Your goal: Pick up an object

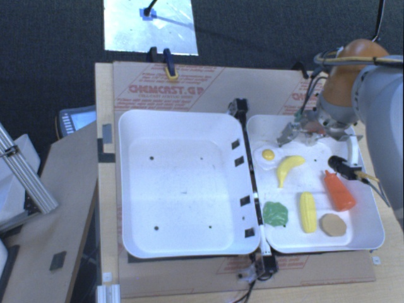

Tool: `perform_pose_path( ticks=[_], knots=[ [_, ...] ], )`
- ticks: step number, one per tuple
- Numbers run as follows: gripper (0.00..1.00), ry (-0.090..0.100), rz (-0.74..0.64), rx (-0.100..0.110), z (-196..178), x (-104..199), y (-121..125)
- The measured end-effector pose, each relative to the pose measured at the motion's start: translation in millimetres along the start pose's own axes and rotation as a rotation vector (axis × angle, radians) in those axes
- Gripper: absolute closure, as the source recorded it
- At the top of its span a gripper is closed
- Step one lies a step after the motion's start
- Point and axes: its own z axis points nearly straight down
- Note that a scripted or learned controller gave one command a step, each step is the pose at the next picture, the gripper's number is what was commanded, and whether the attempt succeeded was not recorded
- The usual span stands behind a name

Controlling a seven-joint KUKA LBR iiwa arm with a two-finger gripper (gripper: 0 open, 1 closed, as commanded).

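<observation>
- Grey arm (379,106) with an orange band reaches in from the right of the camera view, over the far part of the right-hand shallow white bin (377,231).
- Two-finger gripper (289,134) sits low over the far left part of that bin, pointing toward the divider between the bins. Whether it is apart or together: cannot tell from this angle. Nothing visibly held.
- Candidate objects, all in the right-hand bin:
- White toy fried egg with a yellow yolk (269,154), just in front of the gripper, near the divider; closest item to the tool.
- Yellow curved toy banana (288,168), just beside the egg, toward the bin's middle.
- Orange-red bottle-shaped piece (339,192), right side, lying flat.
- Yellow toy corn cob (307,211), near side, lying lengthwise.
- Green leafy toy vegetable (275,214), near left corner, beside the corn.
- Tan round flat disc (332,225), near edge, between the corn and the bin's right wall.
- Left-hand shallow white bin (126,169) adjoins the right one; both rest on a brown printed cardboard sheet (170,88).
</observation>
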Motion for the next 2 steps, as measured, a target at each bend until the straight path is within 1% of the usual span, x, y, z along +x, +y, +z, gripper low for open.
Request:
perform_pose_path(
  ticks=[1, 2],
  knots=[
    [1.00, 0.000, 0.002, 0.000, -14, -2, -2],
    [1.00, 0.002, 0.001, -0.002, -96, 45, -19]
  ],
)
